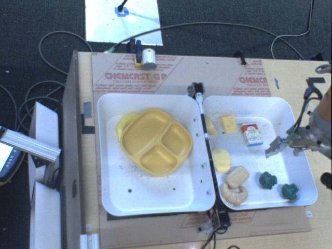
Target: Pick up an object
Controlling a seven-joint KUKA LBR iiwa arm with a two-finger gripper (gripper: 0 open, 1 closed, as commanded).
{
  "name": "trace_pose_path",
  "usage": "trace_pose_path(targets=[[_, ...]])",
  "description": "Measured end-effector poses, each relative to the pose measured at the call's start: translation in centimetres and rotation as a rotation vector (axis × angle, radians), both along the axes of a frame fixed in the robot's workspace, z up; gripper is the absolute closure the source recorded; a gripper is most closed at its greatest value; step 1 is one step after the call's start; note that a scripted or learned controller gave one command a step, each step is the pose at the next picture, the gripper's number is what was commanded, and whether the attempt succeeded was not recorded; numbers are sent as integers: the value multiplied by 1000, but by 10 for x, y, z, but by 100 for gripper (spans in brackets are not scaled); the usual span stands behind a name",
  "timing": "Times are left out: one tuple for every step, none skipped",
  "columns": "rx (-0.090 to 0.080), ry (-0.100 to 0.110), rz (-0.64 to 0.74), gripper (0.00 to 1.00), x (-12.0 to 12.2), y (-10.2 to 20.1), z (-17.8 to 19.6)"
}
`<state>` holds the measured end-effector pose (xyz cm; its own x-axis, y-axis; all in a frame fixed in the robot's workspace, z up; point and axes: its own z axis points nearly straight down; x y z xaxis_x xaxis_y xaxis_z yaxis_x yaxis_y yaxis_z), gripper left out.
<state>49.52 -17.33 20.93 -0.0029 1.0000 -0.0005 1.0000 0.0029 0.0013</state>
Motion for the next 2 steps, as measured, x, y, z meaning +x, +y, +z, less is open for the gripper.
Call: trace_pose_path(targets=[[1, 1, 0, 0, 10, 47, -50], [1, -1, -1, 0, -5, 46, -115]])
